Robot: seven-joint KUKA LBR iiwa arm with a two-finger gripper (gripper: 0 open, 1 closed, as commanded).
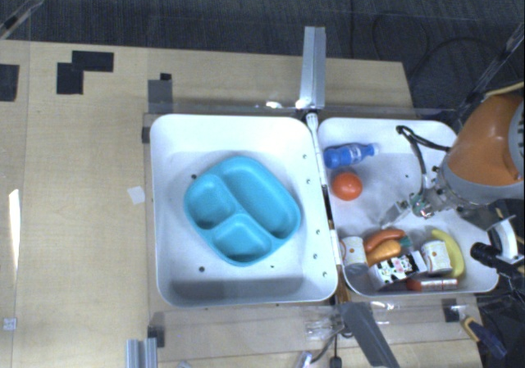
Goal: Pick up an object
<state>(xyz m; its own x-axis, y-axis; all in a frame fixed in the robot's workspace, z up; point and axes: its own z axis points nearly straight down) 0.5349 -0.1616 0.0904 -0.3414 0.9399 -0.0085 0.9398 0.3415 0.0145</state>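
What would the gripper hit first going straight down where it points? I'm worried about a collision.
Probably bare floor of the right bin; the gripper sits just above the orange toy, though depth is unclear.

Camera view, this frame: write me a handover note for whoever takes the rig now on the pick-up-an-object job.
Gripper: low in the right bin, over bare floor mid-bin; whether its fingers are open or shut cannot be told, and nothing is seen held.
Right bin: blue bottle and orange ball near the divider; a pile at the near edge with a banana and other small items.
Left bin: a blue divided tray.
Done: no pick visible.
Left: grasp and lift an object; the ball looks like the nearest free-standing one.
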